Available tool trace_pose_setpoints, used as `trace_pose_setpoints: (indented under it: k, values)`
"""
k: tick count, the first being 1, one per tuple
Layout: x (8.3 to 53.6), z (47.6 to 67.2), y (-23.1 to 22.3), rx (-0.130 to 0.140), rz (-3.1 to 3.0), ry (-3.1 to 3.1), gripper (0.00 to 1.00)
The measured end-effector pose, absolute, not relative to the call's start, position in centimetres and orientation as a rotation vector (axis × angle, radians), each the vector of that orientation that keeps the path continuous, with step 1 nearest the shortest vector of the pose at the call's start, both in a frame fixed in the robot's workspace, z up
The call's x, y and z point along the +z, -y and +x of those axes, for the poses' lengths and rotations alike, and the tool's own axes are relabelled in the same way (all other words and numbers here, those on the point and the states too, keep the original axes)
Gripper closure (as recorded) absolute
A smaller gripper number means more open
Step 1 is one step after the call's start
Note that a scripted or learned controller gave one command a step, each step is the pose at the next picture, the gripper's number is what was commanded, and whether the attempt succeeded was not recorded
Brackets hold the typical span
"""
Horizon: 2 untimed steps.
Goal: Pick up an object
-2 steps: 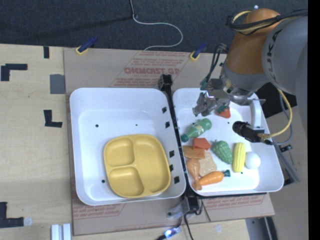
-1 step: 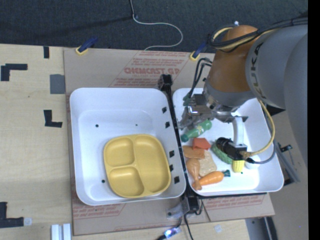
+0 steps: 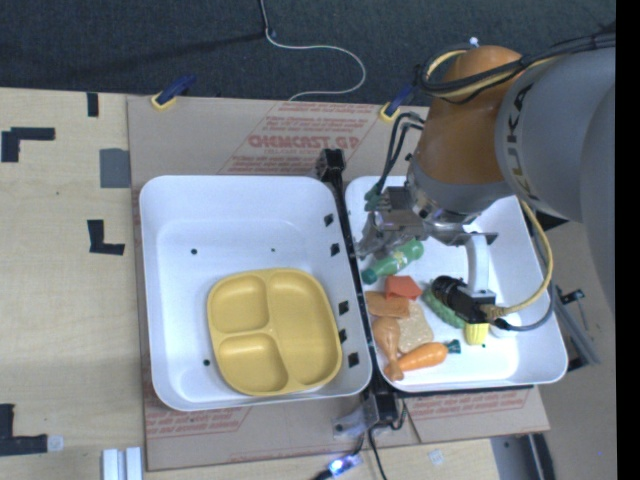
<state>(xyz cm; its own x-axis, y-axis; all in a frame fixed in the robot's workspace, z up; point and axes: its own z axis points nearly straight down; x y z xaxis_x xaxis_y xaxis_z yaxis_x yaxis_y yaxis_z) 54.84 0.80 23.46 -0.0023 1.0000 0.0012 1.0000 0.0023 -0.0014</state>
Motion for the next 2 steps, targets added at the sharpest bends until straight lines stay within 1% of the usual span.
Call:
trace_pose_setpoints:
  k: [1,2]
  values:
    - [21.5,55.3,-1.1,0.006,-2.220,2.220,1.00]
    - [22.1,55.7,0.1,0.002,-2.220,2.221,1.00]
